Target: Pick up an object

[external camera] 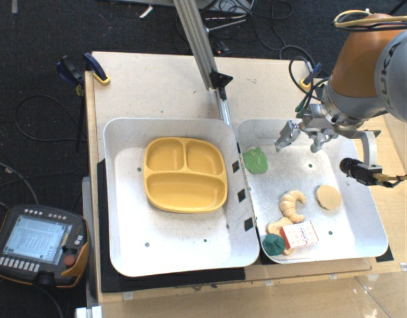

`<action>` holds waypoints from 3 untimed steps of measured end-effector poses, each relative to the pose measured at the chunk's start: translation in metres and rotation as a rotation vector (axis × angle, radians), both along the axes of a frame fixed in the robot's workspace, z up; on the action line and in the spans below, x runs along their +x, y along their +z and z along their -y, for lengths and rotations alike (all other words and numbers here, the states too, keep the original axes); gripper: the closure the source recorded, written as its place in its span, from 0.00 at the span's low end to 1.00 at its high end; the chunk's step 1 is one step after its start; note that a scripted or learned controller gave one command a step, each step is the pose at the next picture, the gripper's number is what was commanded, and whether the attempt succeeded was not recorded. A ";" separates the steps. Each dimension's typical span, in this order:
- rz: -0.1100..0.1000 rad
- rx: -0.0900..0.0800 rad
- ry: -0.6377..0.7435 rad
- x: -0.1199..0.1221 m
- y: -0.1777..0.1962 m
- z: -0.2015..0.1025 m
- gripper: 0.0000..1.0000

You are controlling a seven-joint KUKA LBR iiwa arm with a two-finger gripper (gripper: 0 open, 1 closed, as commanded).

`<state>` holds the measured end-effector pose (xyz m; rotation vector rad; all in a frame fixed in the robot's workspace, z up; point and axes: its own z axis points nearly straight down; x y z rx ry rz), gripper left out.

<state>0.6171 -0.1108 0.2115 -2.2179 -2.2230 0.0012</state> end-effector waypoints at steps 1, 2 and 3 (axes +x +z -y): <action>0.000 0.000 -0.001 0.000 0.000 0.000 0.00; -0.004 -0.001 -0.003 0.007 -0.055 0.006 0.00; -0.005 0.000 -0.003 -0.003 -0.116 0.009 0.00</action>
